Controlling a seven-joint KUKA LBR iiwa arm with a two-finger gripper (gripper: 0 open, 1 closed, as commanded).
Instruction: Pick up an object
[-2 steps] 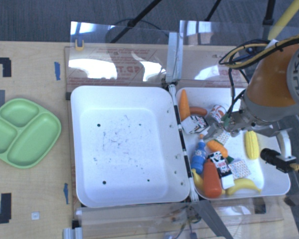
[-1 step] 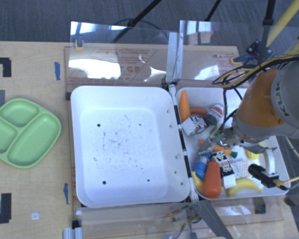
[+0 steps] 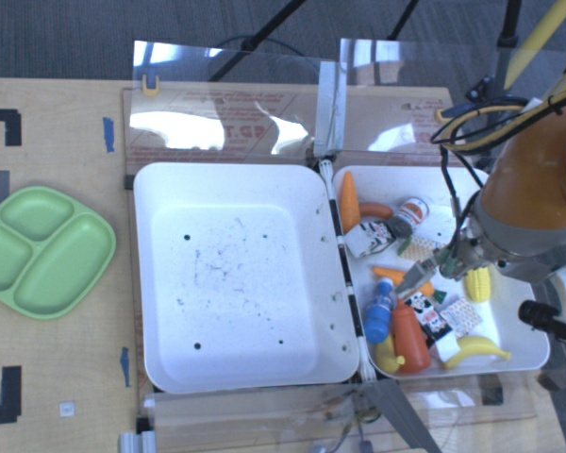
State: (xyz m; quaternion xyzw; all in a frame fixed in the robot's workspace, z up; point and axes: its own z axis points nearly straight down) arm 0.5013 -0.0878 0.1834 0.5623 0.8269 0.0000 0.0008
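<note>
— Two shallow white plastic bins are seen side by side; what is kept in each?

— Nothing is seen in the left bin but scuff marks. In the right bin a long orange carrot, a blue bottle, a yellow banana, a yellow corn cob and a red-orange bottle are crowded together.

— And the gripper?

— The two-finger gripper is lowered into the right bin, above the clutter. Whether its jaws are parted or closed cannot be told. A green divided plate is left on the bench.
</note>
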